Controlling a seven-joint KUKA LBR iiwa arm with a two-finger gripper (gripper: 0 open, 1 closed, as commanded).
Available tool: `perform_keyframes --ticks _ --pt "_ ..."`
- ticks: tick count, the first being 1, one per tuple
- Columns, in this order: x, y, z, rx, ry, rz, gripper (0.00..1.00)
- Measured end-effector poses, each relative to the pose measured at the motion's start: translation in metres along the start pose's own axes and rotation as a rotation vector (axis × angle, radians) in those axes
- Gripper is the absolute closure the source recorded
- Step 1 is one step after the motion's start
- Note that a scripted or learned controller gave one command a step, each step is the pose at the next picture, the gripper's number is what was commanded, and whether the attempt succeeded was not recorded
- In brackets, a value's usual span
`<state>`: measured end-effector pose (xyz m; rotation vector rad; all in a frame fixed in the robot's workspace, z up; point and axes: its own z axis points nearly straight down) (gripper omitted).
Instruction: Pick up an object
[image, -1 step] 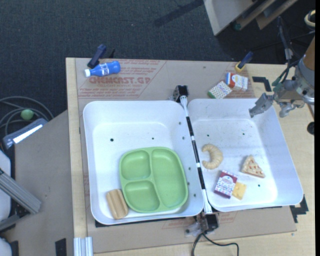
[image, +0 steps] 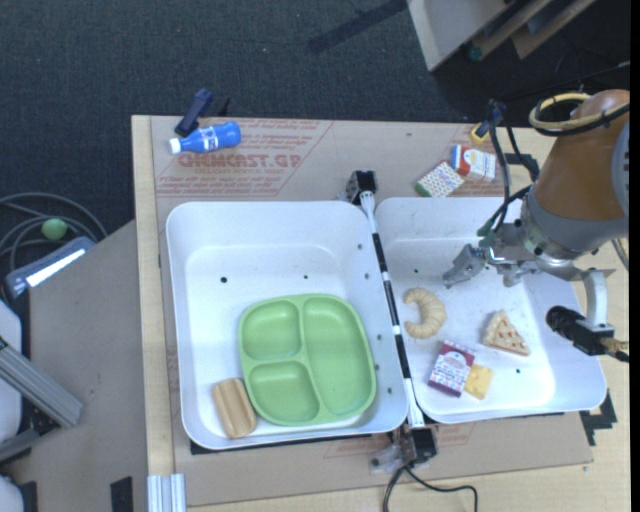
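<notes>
Nearby, croissant (image: 427, 311), pizza slice (image: 506, 335), pink carton (image: 452, 368) — well apart, hand (image: 463, 270) above right bin (image: 437, 220), grip unclear.

My arm (image: 585, 170) shows a broad orange band above a grey, rounded wrist housing. A yellowish cable loops over the top of the orange section, and thin dark cables run down its left side from a small blue fitting. Below the wrist I see a metallic grey gripper (image: 468, 268) assembly with angular, pale metal parts.
</notes>
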<state>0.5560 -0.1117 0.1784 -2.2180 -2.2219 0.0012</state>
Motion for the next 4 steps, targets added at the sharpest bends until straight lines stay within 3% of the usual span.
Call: perform_keyframes --ticks 1,2,3,4 --pt "0.020 -0.003 0.059 0.001 0.000 0.001 0.00" --pt "0.018 -0.016 0.094 0.000 0.000 0.002 0.00" --pt "0.018 -0.015 0.084 -0.002 -0.001 0.002 1.00" --pt "0.084 -0.033 -0.007 -0.004 0.000 0.000 1.00"
